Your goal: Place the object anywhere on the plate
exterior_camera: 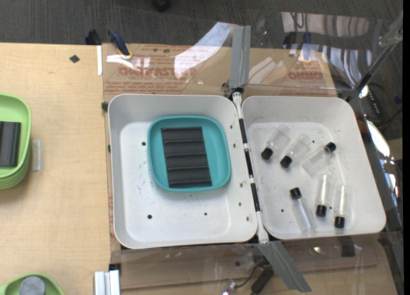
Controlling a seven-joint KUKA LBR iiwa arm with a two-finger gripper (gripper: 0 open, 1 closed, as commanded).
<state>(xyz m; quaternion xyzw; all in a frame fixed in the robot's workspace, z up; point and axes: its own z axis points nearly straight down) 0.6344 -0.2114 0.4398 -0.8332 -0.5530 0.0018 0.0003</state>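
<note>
Vials (pixel 301 168) lie scattered on the floor of the right bin (pixel 359 120), six clear tubes with black caps, most apart from one another and pointing every which way, as loose stock waiting to be picked. Just beside it, in the left bin (pixel 128 159), a teal plate (pixel 154 152) sits near the middle, with a black ribbed insert (pixel 186 156) lying in its well. No vial is on the plate yet, so the task appears to be at its start. The gripper's state cannot be told from the camera view. The split layout looks deliberate: supply on one side, target on the other, a narrow hinge line between them. Both bins rest on a sheet of brown cardboard (pixel 160 69) under clear plastic, set on a pale wood table (pixel 51 108). A stack of green trays (pixel 16 172) sits at the table's left edge, one holding a dark block (pixel 8 143). Beyond the table is grey carpet, with the wheels of a chair (pixel 160 2) showing at the top.
</note>
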